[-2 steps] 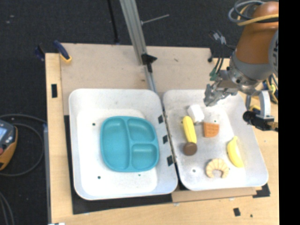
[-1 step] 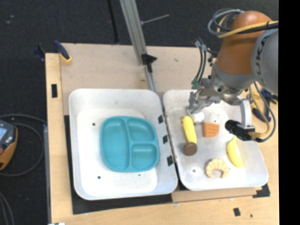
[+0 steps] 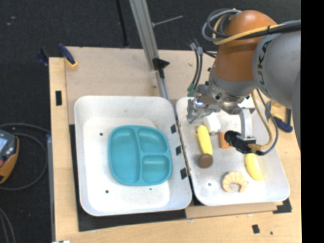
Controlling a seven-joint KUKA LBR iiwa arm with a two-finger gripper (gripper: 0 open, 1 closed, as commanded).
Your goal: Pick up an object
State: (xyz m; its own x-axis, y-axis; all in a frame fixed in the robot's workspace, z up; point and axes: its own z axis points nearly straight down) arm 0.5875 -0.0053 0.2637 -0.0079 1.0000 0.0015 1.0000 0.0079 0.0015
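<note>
The right bin [image 3: 268, 186] holds several small objects. A yellow cylinder with a brown end [image 3: 204, 143] lies near the bin's left wall. An orange block [image 3: 224, 140] sits beside it, with a white block [image 3: 212, 122] just above. A short yellow piece [image 3: 253, 166] and a pale curled pastry-like piece [image 3: 235, 181] lie toward the front. My gripper [image 3: 195, 110] hangs over the bin's back left corner, just above the top end of the yellow cylinder. The wrist and orange band hide what lies beneath them.
The left bin [image 3: 91, 186] carries a teal divided plate [image 3: 140, 154]. A slanted aluminium post [image 3: 148, 39] rises behind the bins. A black cable fitting [image 3: 239, 141] hangs by the orange block. Blue clamps sit at the bench's back left [image 3: 66, 55] and right [image 3: 281, 122] edges.
</note>
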